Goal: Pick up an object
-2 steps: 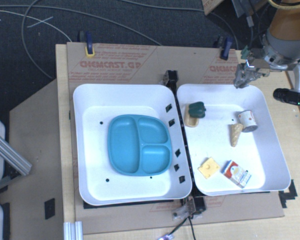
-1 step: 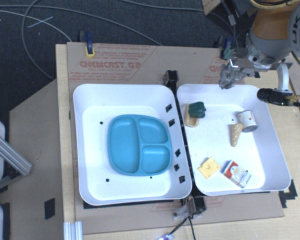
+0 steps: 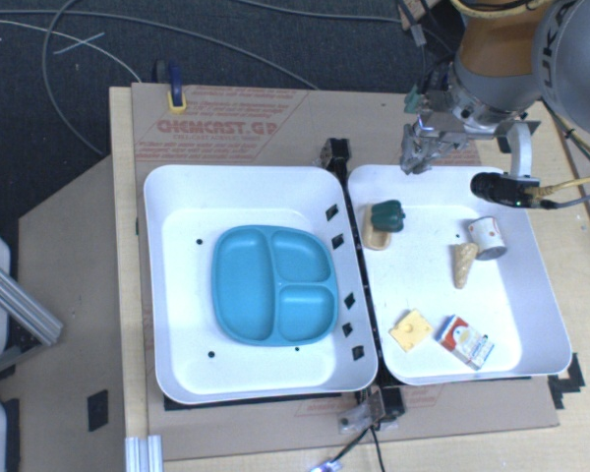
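My gripper (image 3: 416, 157) hangs over the far left corner of the right bin (image 3: 541, 308), above its rim and holding nothing that I can see. Nearest to it, a little toward the front, a green toy pepper (image 3: 387, 215) leans on a tan piece (image 3: 376, 236). Further right lie a small white cup (image 3: 485, 236) on its side and a tan cone (image 3: 463, 265). Near the front of the bin are a yellow cheese wedge (image 3: 410, 330) and a red and white packet (image 3: 466, 341).
The left bin (image 3: 177, 214) holds a blue divided plate (image 3: 273, 285). A black divider with clips (image 3: 349, 254) runs between the bins. A black cylinder (image 3: 501, 188) on the arm juts over the right bin's far edge. Cables lie on the floor behind the bench.
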`<move>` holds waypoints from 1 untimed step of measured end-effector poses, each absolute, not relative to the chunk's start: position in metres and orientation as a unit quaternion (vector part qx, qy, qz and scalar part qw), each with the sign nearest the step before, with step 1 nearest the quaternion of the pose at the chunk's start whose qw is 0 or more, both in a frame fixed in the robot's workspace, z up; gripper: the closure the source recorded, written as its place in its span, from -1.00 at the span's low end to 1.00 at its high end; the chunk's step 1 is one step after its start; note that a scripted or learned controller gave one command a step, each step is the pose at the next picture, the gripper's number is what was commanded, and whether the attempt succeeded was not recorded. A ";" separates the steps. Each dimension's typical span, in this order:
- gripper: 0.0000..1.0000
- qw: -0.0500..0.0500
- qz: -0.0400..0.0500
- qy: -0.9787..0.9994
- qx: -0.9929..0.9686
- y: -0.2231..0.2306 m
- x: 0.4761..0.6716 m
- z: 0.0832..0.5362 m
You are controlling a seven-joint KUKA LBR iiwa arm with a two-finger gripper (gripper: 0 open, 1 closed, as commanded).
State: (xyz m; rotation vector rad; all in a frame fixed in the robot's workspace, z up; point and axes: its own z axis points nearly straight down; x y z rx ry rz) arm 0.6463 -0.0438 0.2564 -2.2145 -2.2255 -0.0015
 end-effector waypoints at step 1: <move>1.00 0.002 0.001 -0.708 -0.706 0.003 0.635 0.243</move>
